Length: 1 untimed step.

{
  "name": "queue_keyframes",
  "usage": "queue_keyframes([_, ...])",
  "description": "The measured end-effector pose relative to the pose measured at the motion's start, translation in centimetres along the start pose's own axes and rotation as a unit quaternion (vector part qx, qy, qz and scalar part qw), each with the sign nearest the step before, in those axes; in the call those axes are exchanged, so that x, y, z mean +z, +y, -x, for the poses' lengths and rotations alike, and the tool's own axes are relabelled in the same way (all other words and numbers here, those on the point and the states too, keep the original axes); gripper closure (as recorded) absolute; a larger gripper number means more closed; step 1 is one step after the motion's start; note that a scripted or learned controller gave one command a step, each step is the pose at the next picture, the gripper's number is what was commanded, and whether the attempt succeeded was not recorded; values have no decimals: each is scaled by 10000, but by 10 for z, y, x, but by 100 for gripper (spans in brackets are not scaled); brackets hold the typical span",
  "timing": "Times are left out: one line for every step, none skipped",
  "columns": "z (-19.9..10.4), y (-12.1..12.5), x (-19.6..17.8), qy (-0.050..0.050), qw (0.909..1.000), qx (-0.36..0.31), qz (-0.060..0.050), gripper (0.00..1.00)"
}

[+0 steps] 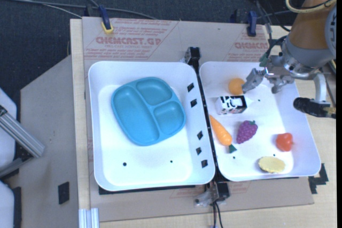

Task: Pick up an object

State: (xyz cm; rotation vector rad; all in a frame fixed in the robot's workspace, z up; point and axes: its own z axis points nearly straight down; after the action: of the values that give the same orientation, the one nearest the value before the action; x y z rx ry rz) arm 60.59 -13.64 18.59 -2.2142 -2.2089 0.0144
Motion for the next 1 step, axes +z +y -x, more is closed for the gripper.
queue_keyframes([0,3,-9,-10,10000,-14,76,0])
